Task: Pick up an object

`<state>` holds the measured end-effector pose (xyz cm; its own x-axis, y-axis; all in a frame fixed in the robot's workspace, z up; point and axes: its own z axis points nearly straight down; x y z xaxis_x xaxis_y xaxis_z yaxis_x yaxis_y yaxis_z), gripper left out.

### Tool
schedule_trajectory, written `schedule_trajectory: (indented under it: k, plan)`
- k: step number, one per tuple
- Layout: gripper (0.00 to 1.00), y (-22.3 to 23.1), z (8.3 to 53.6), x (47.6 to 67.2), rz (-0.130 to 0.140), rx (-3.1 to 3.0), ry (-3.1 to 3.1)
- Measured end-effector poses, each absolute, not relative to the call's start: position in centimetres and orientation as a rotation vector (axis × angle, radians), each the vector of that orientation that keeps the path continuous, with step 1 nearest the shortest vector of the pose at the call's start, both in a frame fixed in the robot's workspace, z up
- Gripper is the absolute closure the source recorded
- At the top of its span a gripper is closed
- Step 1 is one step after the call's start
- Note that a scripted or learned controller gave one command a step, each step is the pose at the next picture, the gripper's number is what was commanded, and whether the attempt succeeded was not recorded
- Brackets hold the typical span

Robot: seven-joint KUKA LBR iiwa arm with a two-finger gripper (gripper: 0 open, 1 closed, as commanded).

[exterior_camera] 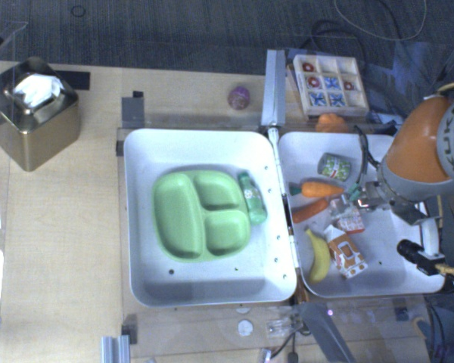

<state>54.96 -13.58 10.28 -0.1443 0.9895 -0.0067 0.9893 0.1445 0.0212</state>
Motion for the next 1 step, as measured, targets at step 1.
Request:
schedule_trajectory:
  k: [1]
  plan:
    - [1.00,-7.91,18.66,59.12,0.008,1.908,2.488]
